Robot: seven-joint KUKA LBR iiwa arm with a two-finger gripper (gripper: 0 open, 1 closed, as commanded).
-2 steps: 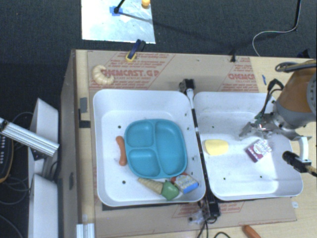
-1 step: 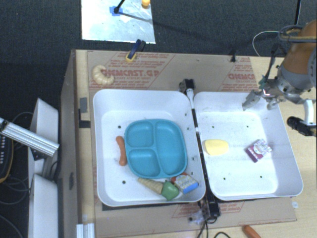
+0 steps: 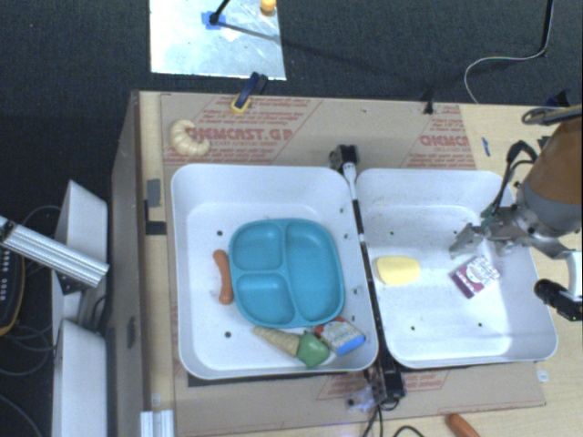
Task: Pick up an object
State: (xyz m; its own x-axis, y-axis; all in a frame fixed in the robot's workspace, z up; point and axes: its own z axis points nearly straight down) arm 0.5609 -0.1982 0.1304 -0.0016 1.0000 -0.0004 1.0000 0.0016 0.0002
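Small maroon-and-white packet (image 3: pixel 475 275) — lying flat, tilted, right bin; pale yellow block (image 3: pixel 398 269) near left.

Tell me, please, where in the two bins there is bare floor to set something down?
The right bin has most room: its near floor below the yellow block and maroon packet, and its far-left corner. The gripper crowds its right side. In the left bin, the blue tray, sausage and near-corner toys leave only the far strip.

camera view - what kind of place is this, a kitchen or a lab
Most likely a robot lab: two white bins of toy food sit on a cardboard-covered bench, cables trail over dark carpet, and the gripper hangs over a small packet.
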